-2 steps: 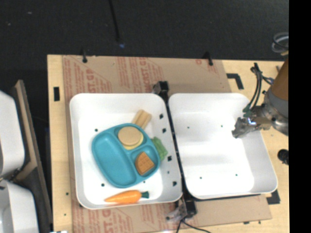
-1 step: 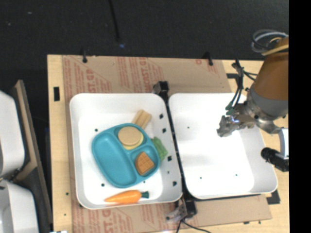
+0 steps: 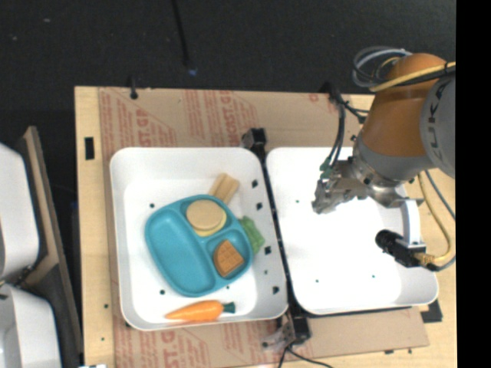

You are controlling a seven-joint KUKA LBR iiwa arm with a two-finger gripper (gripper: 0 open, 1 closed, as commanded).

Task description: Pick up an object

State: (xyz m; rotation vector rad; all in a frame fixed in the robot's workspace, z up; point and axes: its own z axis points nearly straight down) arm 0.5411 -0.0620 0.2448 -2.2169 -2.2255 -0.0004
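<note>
Camera view: the left bin (image 3: 130,182) gathers every pickable thing; the blue divided tray (image 3: 180,259) cradles a round cracker (image 3: 207,215) and a waffle piece (image 3: 229,257); a carrot (image 3: 198,310) lies loose below; the gripper (image 3: 322,204) hangs over the right bin (image 3: 353,282), its grasp impossible to tell.

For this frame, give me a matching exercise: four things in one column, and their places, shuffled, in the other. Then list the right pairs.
Things:
1. carrot
2. round biscuit
3. wooden block
4. gripper

Places:
A. over the right bin
B. in an upper compartment of the blue divided tray
C. on the left bin's floor, by its near edge
D. just past the tray's top rim, on the left bin's floor

Pairs: 1-C, 2-B, 3-D, 4-A
</note>
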